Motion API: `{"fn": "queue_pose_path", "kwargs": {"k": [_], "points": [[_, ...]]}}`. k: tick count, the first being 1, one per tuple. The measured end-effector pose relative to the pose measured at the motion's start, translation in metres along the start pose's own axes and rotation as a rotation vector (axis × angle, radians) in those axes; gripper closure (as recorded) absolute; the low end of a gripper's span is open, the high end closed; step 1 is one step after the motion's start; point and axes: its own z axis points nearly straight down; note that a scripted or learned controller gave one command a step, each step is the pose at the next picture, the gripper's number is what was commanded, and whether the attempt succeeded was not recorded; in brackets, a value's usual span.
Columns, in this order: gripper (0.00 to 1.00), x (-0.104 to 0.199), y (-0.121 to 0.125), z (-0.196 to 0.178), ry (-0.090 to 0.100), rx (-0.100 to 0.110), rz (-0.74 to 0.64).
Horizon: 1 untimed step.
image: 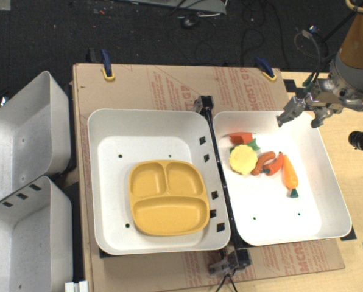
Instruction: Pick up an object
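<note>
In the right-hand bin, toward its far left quarter, one cluster of toy food: a round yellow piece, a red block just behind it with a small green bit at its side, a reddish sausage-shaped piece touching the yellow one, and an orange carrot lying lengthwise at the cluster's right, its green tip pointing toward the near wall. In the left-hand bin, one yellow compartment plate, three sections, nothing in them. Above the far right corner of the right-hand bin, the gripper, its two dark fingers spread apart with nothing between them, well clear of the cluster and apparently raised above the bin rim. Step in hand, as judged: approach, before any descent; no item lifted or touched. Next move calls for travel leftward and toward the near side to stand over a chosen piece, then a straight drop with the fingers still spread. The carrot looks the likeliest candidate, being longest and freest on its right flank; the fingers would best straddle its narrow width. Risk noted: the other pieces crowd one another, so a close there may catch a neighbour.
</note>
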Motion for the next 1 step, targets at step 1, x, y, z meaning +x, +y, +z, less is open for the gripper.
{"fn": "queue_pose_path", "kwargs": {"k": [1], "points": [[0.00, 0.0026, -0.0024, 0.0642, 0.001, 0.006, 0.001]]}}
